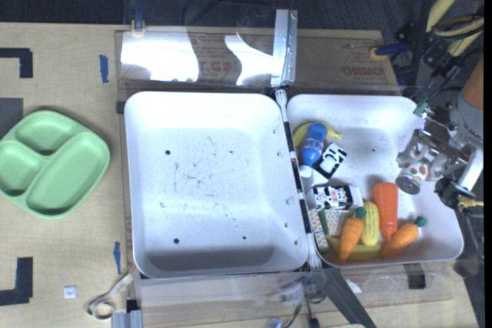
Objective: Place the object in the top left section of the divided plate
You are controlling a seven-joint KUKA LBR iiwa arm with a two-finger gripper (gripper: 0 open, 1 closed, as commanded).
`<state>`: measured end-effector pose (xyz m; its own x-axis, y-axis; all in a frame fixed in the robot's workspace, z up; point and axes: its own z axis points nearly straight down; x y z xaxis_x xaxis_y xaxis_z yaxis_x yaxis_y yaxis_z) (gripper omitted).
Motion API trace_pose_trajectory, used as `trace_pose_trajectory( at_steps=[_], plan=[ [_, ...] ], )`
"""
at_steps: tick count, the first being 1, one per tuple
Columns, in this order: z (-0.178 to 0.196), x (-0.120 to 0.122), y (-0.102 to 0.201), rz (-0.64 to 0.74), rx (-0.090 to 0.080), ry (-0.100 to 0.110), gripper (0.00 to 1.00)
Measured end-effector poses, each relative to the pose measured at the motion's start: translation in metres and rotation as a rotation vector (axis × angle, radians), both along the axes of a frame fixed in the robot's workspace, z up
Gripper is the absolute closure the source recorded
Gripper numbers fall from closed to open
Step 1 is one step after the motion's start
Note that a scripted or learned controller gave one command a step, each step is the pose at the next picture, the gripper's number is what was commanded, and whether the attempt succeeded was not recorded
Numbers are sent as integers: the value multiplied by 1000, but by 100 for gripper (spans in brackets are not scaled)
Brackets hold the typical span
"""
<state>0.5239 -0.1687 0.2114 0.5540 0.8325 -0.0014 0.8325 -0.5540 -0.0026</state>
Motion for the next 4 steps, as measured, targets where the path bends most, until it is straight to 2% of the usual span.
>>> trace_pose_trajectory(
  at_steps=[1, 2, 3, 4],
  plan=[
    [-82, -20, 14, 105, -5, -22, 100],
    [-69, -23, 23, -42, 0, -2, 100],
    [-35, 21, 8, 86, 0, -2, 100],
    [84, -44, 38, -23, 0, -1, 100]
  ],
)
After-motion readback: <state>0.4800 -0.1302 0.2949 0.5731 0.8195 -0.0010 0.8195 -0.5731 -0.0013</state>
